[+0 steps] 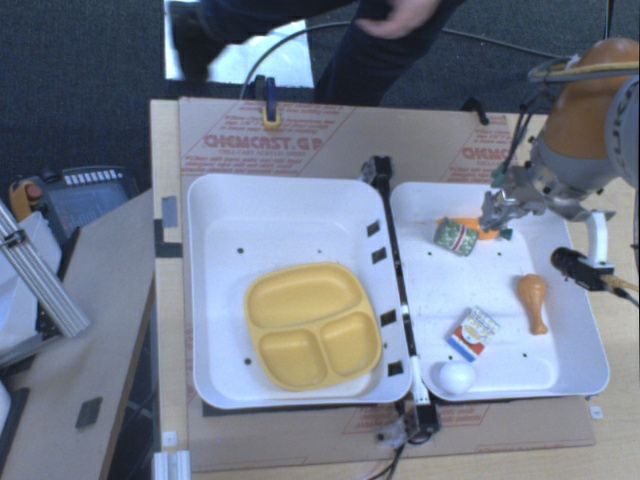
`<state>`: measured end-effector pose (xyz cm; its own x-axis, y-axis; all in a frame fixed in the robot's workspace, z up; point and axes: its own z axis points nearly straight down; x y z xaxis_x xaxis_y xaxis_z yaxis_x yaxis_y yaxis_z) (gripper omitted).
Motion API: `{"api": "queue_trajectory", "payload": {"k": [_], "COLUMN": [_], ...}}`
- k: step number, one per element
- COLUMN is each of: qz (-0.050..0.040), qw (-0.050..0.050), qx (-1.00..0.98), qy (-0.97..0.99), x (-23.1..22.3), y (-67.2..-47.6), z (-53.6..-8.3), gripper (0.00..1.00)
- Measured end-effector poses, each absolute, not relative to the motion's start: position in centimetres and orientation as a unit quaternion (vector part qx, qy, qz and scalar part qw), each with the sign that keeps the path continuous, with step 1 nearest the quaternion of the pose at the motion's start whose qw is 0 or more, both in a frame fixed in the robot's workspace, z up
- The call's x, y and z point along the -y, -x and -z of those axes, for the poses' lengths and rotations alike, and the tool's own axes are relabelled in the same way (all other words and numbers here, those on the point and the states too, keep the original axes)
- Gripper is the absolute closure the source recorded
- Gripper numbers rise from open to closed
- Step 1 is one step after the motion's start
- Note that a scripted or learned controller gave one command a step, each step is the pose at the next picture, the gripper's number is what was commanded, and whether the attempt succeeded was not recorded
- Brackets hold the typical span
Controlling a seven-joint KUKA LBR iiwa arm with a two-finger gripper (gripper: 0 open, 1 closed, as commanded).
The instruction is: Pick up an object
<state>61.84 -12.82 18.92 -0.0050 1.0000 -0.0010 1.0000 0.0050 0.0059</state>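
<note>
The gripper (496,214) hangs low over the right bin (575,368), at an orange piece (487,231) beside the can (457,236). Its grip cannot be told; nothing is visibly lifted, so the pick remains undone.

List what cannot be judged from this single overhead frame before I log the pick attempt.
- Two-finger gripper: too small and blurred in the camera view to read its state, or whether it touches anything.
- Small orange object: partly covered by the gripper; its shape is unclear.
- Green cylindrical can: label print too small to read.
- Grey arm with orange band: cut off by the right edge.
- Person: cut off by the top edge, blurred.
</note>
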Motion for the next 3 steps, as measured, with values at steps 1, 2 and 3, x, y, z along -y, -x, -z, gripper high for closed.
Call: {"api": "queue_trajectory", "payload": {"k": [1, 2, 3], "qz": [-0.0017, -0.0008, -0.0008], "qw": [0.003, 0.000, 0.000], "qx": [-0.709, -0.710, -0.710], "qy": [-0.705, -0.704, -0.704], "x": [12.8, 8.3, 3.0], "y": [-62.0, -62.1, -62.4], "z": [-24.3, -23.5, -22.3], "gripper": [1.00, 1.00, 1.00]}}
